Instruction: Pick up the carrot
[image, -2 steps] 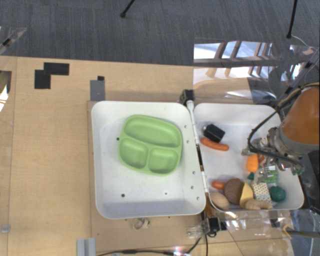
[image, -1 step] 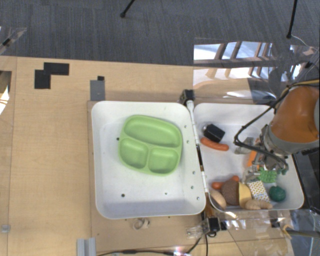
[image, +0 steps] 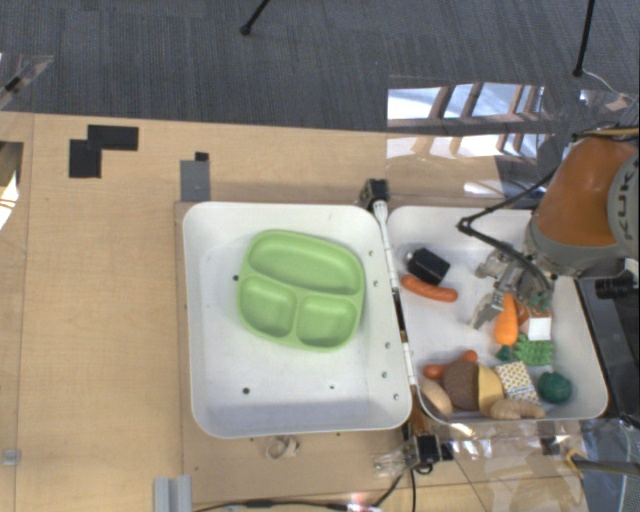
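Note:
The carrot (image: 508, 321) is orange with a green leafy end pointing toward the front, and it stands almost upright in the right bin (image: 450, 330). My gripper (image: 506, 305) reaches in from the right and is down over the carrot. Its grey fingers (image: 487, 312) sit on either side of the orange body, shut on it. The arm's wrist hides the carrot's upper end. I cannot tell whether the carrot still touches the bin floor.
In the right bin lie a black block (image: 427, 265), a red-orange sausage (image: 430, 290), a white block (image: 540, 328), green leafy toys (image: 535, 351), a dark green ball (image: 553, 387) and a brown and checkered pile (image: 480, 385). The left bin (image: 210, 380) holds a green divided plate (image: 300, 290).

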